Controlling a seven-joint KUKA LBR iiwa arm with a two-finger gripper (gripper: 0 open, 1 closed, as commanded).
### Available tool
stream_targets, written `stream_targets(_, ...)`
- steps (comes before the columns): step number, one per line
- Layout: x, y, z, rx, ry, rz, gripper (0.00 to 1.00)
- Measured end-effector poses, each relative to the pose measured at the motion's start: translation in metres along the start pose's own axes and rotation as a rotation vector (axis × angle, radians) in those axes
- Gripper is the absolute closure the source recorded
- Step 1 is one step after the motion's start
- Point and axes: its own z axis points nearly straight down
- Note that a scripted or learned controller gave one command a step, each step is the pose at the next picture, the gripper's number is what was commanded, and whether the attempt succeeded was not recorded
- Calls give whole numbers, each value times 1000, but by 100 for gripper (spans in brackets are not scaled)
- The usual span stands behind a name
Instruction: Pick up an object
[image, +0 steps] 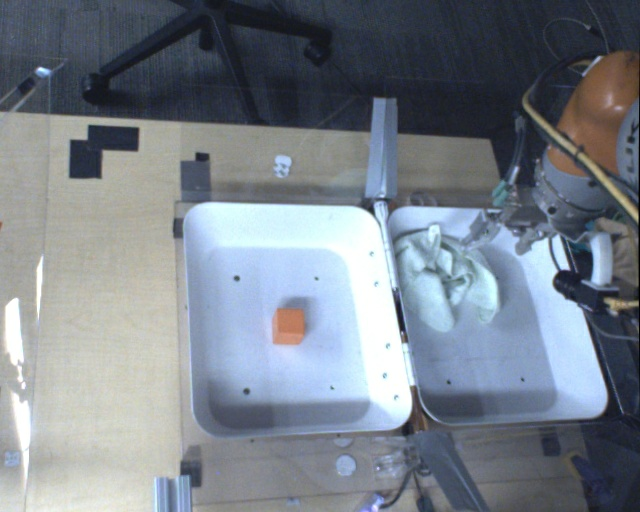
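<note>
So here's where I'm at: my gripper (487, 222) is hanging over the far edge of the right bin (520, 400), right by its far wall, with my wrist coming in from the right. The fingers are tiny and blurry from this angle, so honestly I can't tell if they're spread or pinched together, and I don't see anything caught between them.

Closest candidate is the crumpled white cloth (445, 280), lying in the far-left part of the right bin, up against the divider between the two bins. From my fingertips it sits just to the near-left, basically right beside them. One twisted fold sticks up toward me at its far end. The bundle's long axis runs roughly far-to-near, slanting a little to the right as it comes nearer.

The other option is the small orange cube (289, 326), sitting alone around the middle of the left bin (215, 400), well apart from me across the divider.

My guess is the cloth makes sense: a short drop toward the near-left, closing across its narrow width. Soft fabric could slip out though, so a shallow pinch is the risk.
</note>
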Motion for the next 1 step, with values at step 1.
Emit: stream_targets(1, -22, 55, 122, -7, -2, 47, 0)
